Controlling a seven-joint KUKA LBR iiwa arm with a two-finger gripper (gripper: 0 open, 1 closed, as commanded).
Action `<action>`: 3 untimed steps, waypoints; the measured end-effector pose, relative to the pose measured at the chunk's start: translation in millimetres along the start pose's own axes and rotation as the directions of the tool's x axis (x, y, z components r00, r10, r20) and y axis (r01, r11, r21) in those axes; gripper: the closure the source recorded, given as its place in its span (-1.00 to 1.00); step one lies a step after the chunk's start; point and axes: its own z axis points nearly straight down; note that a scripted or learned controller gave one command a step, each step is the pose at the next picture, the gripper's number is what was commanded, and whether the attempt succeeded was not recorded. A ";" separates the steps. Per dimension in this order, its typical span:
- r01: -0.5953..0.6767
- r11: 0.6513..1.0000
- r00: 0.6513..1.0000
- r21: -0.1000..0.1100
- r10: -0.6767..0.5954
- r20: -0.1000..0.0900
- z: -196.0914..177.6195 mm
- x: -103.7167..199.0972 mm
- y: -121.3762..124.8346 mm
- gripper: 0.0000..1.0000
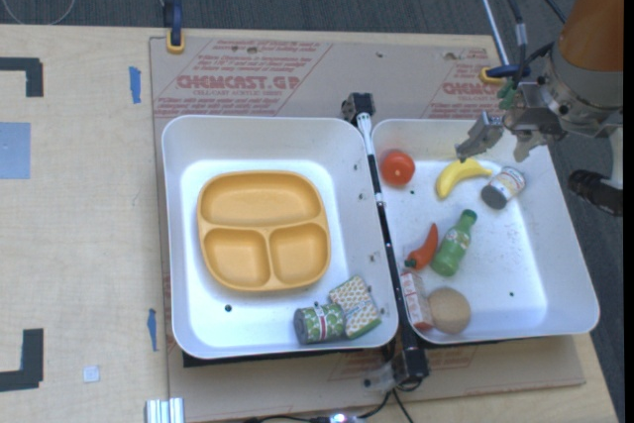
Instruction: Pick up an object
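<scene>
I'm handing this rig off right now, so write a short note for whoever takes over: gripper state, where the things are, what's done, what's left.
Gripper: open, holding nothing, poised over the far edge of the right bin, just above the banana.
Right bin: banana, tomato, small jar, green bottle, red chili, round tan object.
Left bin: yellow divided plate, green can, patterned packet.
Done: nothing picked yet.
Left: close on an object, probably the banana or jar, and lift it.
</scene>
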 end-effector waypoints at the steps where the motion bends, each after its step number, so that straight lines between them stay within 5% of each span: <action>1: -0.001 1.000 1.000 0.000 0.001 0.000 176.5 -28.3 -60.3 -1.00; 2: -0.001 1.000 1.000 -0.004 0.001 0.001 166.0 -28.3 -58.9 1.00; 3: 0.001 1.000 1.000 -0.003 -0.001 0.000 92.3 34.0 -62.8 1.00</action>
